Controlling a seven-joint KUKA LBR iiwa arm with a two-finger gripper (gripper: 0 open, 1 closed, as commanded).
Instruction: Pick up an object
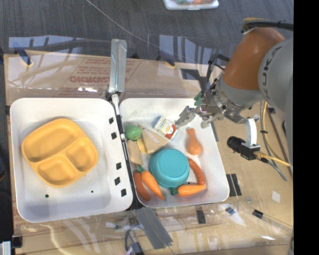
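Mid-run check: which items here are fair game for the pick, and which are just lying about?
Part of the job:
hand, above the right bin
small carton
drumstick
teal pot
green fruit
carrots

Just lying about:
yellow divided plate in the left bin
tray at the top edge
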